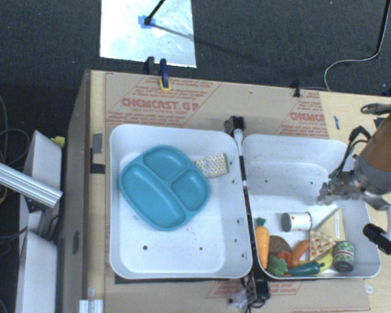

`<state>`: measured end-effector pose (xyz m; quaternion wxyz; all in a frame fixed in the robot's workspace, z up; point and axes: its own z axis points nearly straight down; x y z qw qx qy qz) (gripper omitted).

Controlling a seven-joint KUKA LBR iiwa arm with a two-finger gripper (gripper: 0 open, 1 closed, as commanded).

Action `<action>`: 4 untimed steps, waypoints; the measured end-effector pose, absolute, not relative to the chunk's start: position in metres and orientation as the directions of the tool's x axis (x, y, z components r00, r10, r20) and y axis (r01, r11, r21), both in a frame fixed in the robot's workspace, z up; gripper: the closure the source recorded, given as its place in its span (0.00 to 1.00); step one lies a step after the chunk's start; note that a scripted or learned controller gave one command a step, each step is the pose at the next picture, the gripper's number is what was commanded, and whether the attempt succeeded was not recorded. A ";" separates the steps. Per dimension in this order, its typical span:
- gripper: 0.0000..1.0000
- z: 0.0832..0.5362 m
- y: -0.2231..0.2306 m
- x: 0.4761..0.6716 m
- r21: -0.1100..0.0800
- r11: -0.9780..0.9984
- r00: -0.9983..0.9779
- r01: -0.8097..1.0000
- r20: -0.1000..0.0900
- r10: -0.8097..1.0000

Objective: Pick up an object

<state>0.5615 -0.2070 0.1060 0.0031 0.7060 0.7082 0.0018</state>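
End effector [329,191], grip state unclear, hovers just above-right of white cylinder [297,221].

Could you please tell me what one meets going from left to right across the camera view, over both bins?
Blue divided plate → patterned sponge in the left bin → carrot → white cylinder → small can in the right bin → end effector.

Grey arm with orange band enters from the right. The hand [332,190] points leftward, low, at mid height of the view.
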 end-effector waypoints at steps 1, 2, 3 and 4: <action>0.00 0.106 -0.207 0.561 0.007 0.003 -0.003 1.000 -0.002 1.000; 0.00 0.084 -0.206 0.572 0.002 0.003 -0.003 1.000 0.000 1.000; 1.00 0.095 -0.206 0.573 0.004 0.004 -0.005 1.000 0.000 1.000; 1.00 0.106 -0.206 0.574 0.007 0.006 -0.006 1.000 0.001 1.000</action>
